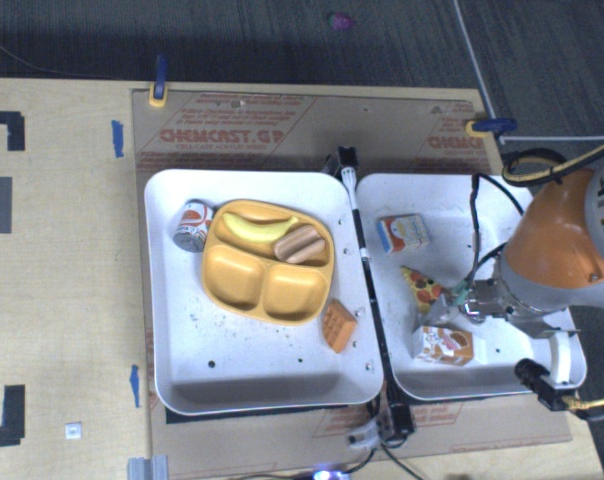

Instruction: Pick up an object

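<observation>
Camera view: the gripper (460,306) hangs low in the right bin (502,380), just above a crinkly orange-white packet (444,344) near its front edge; whether its jaws are parted cannot be told. A glossy yellow compartment tray (267,283) fills the left bin (182,368).

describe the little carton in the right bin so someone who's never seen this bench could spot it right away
Start at the shallow white right-hand bin, the one the grey and orange arm reaches into. Near its far left corner lies a small white box-shaped carton with a blue and orange label. Unlike the flat crinkled snack packets nearer the front, it is a firm little box lying apart from them.
</observation>
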Controlling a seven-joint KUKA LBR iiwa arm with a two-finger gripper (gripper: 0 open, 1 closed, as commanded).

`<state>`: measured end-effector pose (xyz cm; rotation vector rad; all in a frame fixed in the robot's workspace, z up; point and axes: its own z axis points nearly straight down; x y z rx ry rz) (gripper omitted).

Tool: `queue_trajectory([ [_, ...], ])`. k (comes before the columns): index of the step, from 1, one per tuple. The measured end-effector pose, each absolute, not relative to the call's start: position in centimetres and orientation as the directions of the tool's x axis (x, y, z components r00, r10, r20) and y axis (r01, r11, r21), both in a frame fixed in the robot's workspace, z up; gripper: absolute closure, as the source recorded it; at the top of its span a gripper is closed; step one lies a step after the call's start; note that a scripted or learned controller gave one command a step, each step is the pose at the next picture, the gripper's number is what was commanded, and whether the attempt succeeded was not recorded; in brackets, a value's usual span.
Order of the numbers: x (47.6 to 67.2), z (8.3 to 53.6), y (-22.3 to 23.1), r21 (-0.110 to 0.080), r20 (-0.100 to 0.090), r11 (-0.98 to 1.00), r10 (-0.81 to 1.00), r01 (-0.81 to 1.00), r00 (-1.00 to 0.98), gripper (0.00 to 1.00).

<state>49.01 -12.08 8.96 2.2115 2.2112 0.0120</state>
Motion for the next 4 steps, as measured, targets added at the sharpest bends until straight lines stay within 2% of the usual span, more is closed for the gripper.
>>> queue_trajectory([
  [1, 48.4, 8.9, -9.7, 0.019, -0.009, -0.002, 1.000, 1.000, 0.002, 0.00],
  [2, 48.6, 10.1, -10.0, 0.028, -0.018, -0.005, 1.000, 1.000, 0.006, 1.00],
  [3, 48.6, 10.1, -10.0, 0.027, -0.017, -0.006, 1.000, 1.000, 0.006, 0.00],
  [4, 48.7, 11.1, -10.0, 0.032, -0.019, -0.006, 1.000, 0.999, 0.007, 1.00],
])
